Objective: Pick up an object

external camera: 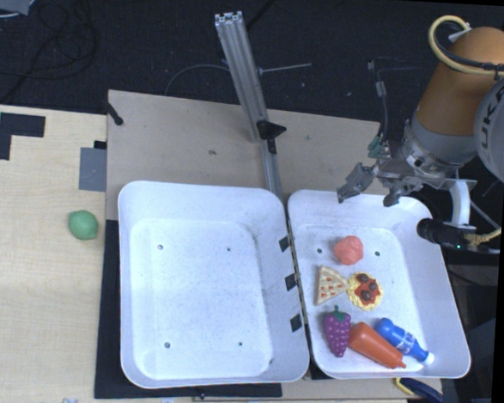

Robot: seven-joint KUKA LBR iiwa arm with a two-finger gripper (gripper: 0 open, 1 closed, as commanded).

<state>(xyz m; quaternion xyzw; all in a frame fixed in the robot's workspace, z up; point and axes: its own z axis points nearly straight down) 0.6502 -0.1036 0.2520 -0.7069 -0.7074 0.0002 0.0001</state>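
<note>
Approach step of a pick, by the look of it, with nothing lifted yet. Poised over the far rim of the right bin (449,339), well above its load: the KUKA arm's jaws (372,188), spread wide and released, grasping nothing, touching nothing.

Lying in the right bin, 6 toy foods in a loose cluster toward its near half: a pinkish-red ball (348,249), a pizza slice (330,284), a round tart with dark berries (365,291), a purple grape bunch (337,330), an orange carrot (376,345) and a blue bottle (402,338), the last 3 touching or nearly so. Nearest the jaws, and standing apart from its neighbours: the ball.

Called for next, probably: a drop toward 1 chosen item, jaws straddling it before closing. Crowded carrot and bottle likely harder to isolate.

Elsewhere: the left bin (140,206), and a green ball (83,225) out on the tabletop (22,284).
</note>
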